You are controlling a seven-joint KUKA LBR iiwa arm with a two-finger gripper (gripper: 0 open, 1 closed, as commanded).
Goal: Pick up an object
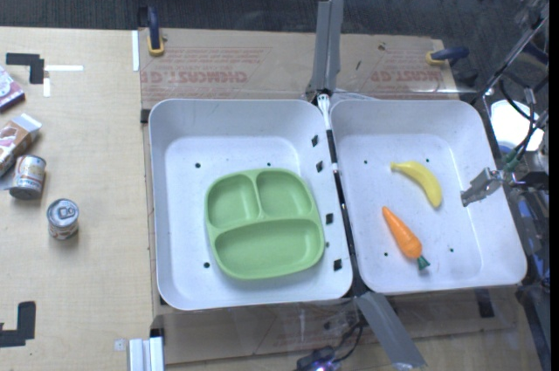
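A yellow banana (419,181) lies in the right bin (410,120), toward its far right part. A toy orange carrot (403,236) with a green stem end lies just in front of the banana, pointing toward the near right. A grey part of my gripper (479,186) pokes in over the right bin's right rim, to the right of the banana and apart from it. Nothing is seen held in it.
The left bin (175,142) holds a green divided plate (264,223). On the wooden bench to the left stand two small cans (63,218) and some packets (10,138). A grey divider post (328,46) rises between the bins at the back.
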